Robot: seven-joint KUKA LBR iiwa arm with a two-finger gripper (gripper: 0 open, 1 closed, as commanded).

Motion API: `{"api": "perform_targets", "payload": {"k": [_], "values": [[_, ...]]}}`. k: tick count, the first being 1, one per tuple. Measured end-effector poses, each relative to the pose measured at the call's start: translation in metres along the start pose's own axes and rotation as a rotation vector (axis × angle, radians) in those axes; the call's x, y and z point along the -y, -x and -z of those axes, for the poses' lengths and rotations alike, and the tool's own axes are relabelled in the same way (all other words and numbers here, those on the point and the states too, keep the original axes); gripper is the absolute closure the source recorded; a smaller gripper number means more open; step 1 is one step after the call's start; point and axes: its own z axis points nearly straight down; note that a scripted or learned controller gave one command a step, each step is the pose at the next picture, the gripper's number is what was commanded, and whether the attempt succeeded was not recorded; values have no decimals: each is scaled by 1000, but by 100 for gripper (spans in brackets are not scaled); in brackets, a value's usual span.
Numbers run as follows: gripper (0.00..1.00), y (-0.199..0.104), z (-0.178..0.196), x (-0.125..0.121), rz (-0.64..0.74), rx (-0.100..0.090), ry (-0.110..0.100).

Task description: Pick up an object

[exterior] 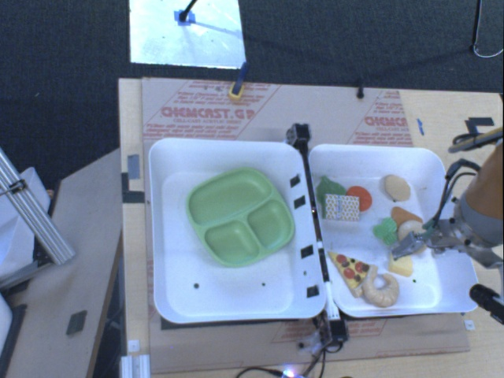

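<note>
Bagel [381, 289]: lay nearest the camera in the right bin [431, 162], just beside the pizza slice.
Pizza slice [351, 268]: sat by the bin's left wall, tip pointing up-left.
Cheese wedge [401, 267]: rested just right of the bagel, below the end effector's tip.
End effector [410, 245]: reached in from the right over the right bin, low among the food; whether it was released or clenched I could not tell, and nothing showed as grasped.
Food beside the tip: a green piece [385, 231], a pale round piece [409, 228] and an orange piece [405, 214] were clustered there.
Patterned block [342, 207]: stood further back, with a red tomato [360, 197] and a green leaf [330, 187] touching it.
Potato [397, 187]: lay toward the far wall.
Green tray [239, 215]: three compartments, in the left bin [173, 235].
Surface [331, 109]: brown board with red lettering lay behind both bins.
</note>
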Motion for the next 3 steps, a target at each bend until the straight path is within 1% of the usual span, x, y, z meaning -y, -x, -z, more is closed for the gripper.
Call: {"api": "perform_targets", "payload": {"k": [1, 2, 3], "values": [[0, 0, -40, -1, 0, 2, 5], [100, 2, -31, -2, -1, 6, 7], [100, 8, 10, -4, 0, 4, 8]]}}
